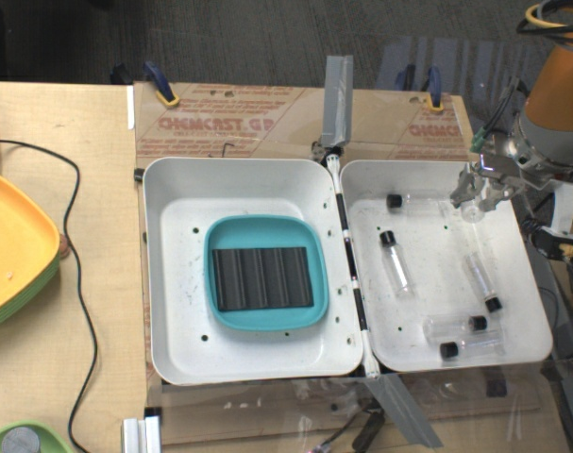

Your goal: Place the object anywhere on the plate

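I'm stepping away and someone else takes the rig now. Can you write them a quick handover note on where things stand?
Gripper: over the far right corner of the right bin, by a clear tube; whether it grips the tube cannot be told.
Tubes: clear ones with black caps lie scattered in the right bin, for example one near its middle and one at its near edge.
Plate: teal, with a dark ribbed insert, in the left bin; no tube on it.
Done: nothing placed yet.
Left: pick one tube, carry it across, set it on the plate.

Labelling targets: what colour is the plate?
Teal plate, dark grey ribbed centre; camera view.
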`<state>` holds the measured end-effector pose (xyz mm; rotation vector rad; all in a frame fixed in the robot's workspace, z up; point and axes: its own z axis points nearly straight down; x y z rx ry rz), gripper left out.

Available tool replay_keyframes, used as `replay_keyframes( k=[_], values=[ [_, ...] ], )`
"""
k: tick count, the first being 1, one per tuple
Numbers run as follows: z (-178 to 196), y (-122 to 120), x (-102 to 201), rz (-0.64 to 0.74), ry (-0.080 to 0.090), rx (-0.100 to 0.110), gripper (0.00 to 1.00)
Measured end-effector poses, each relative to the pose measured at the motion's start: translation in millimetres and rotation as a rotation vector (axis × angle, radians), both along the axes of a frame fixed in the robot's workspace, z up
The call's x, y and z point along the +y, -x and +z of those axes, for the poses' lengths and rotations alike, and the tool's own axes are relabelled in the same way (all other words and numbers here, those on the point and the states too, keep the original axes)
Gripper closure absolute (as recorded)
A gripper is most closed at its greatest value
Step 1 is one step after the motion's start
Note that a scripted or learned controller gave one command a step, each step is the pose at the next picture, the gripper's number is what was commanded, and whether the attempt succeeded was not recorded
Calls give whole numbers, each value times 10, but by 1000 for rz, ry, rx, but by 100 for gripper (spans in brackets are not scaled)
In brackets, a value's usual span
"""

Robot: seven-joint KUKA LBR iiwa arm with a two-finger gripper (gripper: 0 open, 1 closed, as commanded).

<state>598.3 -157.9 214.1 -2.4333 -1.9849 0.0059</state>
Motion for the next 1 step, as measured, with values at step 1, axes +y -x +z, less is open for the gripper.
replay_keyframes(
  k=[1],
  values=[
    [1, -1, 0, 0, 0, -1, 0]
  ],
)
